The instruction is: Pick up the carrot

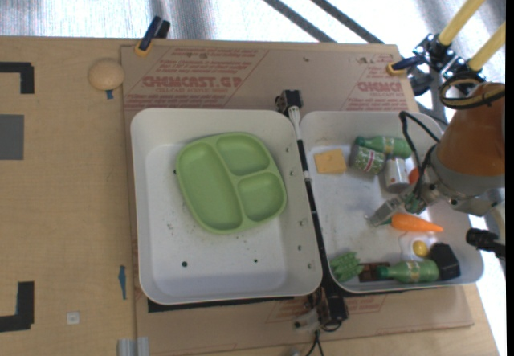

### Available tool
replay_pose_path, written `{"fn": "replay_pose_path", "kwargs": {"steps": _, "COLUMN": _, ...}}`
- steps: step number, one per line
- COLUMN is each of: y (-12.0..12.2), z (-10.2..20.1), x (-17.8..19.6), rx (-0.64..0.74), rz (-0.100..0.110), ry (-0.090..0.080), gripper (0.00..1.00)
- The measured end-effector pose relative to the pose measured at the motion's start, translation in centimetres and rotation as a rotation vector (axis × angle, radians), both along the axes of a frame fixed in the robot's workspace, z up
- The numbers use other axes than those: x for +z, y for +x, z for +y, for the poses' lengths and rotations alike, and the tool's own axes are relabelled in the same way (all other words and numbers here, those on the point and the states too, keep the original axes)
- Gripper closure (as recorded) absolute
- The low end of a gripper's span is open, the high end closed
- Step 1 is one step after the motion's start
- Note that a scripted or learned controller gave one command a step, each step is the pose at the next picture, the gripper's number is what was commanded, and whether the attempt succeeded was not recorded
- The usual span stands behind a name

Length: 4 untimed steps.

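Carrot (415, 223) located in right bin (349, 210), just right of gripper (392, 210), apparently touching; long axis near-horizontal, pointing away from gripper toward arm. Finger state not determinable: detail too small. Carrot not seen between fingers; grasp unconfirmed.

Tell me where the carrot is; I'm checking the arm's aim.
The carrot lies in the right bin, toward its right side, just below the gripper and above the green bottle along the bin's front edge.
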<state>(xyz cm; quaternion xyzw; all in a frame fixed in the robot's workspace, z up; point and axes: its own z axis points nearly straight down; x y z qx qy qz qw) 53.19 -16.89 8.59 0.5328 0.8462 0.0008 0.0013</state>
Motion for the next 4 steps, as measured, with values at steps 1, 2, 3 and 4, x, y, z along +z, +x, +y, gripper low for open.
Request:
{"fn": "replay_pose_path", "kwargs": {"steps": 1, "y": -5.2, "z": 1.1, "x": -0.1, "rx": 0.082, "rz": 0.003, "ry": 0.000, "gripper": 0.00}}
{"fn": "replay_pose_path", "kwargs": {"steps": 2, "y": -5.1, "z": 1.2, "x": 0.9, "rx": 0.081, "rz": 0.000, "ry": 0.000, "gripper": 1.00}}
{"fn": "replay_pose_path", "kwargs": {"steps": 3, "y": -5.1, "z": -4.5, "x": 0.0, "rx": -0.099, "rz": -0.003, "ry": 0.000, "gripper": 1.00}}
{"fn": "replay_pose_path", "kwargs": {"steps": 4, "y": -5.1, "z": -3.8, "x": -0.1, "rx": -0.516, "rz": 0.003, "ry": 0.007, "gripper": 1.00}}
